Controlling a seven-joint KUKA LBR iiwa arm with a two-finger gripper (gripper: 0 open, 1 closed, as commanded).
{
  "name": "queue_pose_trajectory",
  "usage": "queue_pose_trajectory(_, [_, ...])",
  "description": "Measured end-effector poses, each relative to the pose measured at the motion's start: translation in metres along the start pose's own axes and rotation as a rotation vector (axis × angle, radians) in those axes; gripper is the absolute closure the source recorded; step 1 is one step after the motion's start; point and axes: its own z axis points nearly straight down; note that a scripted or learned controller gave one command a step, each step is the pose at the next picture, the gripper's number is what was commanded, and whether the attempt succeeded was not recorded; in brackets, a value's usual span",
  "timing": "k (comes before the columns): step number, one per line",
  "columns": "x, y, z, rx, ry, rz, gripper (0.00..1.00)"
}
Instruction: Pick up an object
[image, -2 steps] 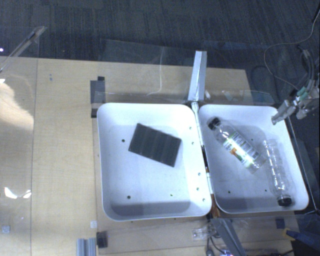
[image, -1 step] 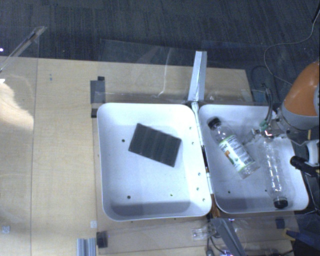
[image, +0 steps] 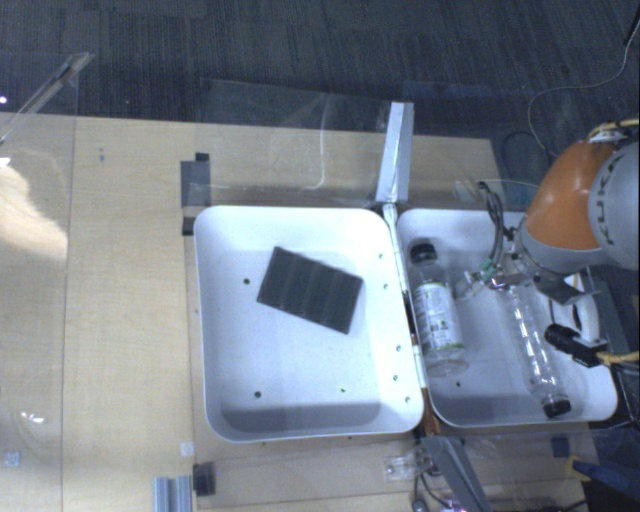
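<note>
While the arm (image: 585, 205) hangs over the right bin (image: 600, 405) from its three o'clock side, the gripper (image: 500, 272) sits low near that bin's centre, at about twelve o'clock from the slim clear bottle (image: 533, 358), and whether it is apart or together cannot be told, since wrist and cables cover it. Two candidates lie in this bin: a stubby clear bottle (image: 436, 312) with a dark cap and a pale label, lying along the nine o'clock wall with its cap toward twelve, and the slim bottle, lying lengthwise with its dark cap toward six o'clock, near the bin's lower edge. Both lie flat, likely because round bottles settle on their sides in a shallow bin. Judging by the pose, the gripper is lined up on the slim bottle's upper end, and nothing is seen held, so the pick looks not yet made. A grasp across the slim bottle's width would suit best, as smooth round plastic may roll or slip from the side. The left bin (image: 215, 400) holds a dark flat pad (image: 310, 289), tilted, near its centre toward eleven o'clock, well apart from the gripper and too flat to pinch easily.
</note>
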Motion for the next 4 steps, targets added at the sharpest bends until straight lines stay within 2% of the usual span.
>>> queue_pose_trajectory(1, [0.009, 0.026, -0.002, 0.009, -0.024, -0.116, 0.00])
queue_pose_trajectory(2, [0.009, -0.033, -0.073, 0.010, 0.004, -0.204, 0.00])
queue_pose_trajectory(3, [-0.026, -0.024, 0.000, 0.000, 0.009, -0.227, 0.00])
queue_pose_trajectory(4, [-0.023, -0.021, -0.012, -0.006, 0.009, -0.228, 1.00])
